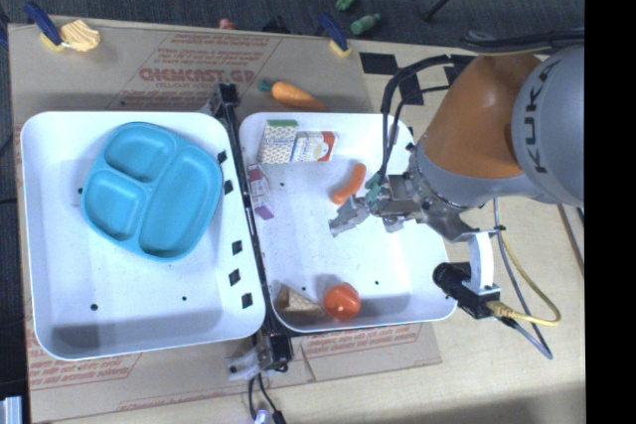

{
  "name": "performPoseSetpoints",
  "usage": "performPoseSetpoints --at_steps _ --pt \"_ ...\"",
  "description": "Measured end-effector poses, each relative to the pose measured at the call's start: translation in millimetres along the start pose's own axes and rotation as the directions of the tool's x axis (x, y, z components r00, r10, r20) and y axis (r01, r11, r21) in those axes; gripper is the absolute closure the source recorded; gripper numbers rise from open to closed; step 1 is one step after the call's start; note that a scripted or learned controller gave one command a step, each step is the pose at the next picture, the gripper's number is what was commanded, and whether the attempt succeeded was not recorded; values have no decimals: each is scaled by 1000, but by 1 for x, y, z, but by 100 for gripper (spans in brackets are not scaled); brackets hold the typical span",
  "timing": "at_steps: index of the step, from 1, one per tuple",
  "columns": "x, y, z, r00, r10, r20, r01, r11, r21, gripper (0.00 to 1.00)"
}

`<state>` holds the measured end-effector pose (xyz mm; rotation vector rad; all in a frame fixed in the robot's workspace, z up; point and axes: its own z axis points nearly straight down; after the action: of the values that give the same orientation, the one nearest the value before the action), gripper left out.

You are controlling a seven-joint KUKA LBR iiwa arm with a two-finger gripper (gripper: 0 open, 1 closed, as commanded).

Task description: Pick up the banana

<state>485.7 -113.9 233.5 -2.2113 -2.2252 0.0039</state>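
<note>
My gripper [350, 216] hangs low over the middle of the right white bin [397, 305], reaching in from the right under the grey and orange arm [497, 139]. Just up and left of it lies an orange sausage-shaped piece [348, 182], apart from the gripper. The arm's bulk hides the bin's right part. Nothing shows held in the gripper.
The right bin also holds a small carton [294, 146], a purple bit [259, 191], a bread slice [295, 301] and a red tomato [343, 301]. A blue divided plate [151, 189] fills the left bin [60, 313]. A carrot [295, 94] and a pale yellow lump [80, 37] lie on the cardboard behind.
</note>
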Motion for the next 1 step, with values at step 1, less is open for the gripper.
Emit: performPoseSetpoints --at_steps 1 --pt "59 -9 40 995 -96 1 96 995 0 0"
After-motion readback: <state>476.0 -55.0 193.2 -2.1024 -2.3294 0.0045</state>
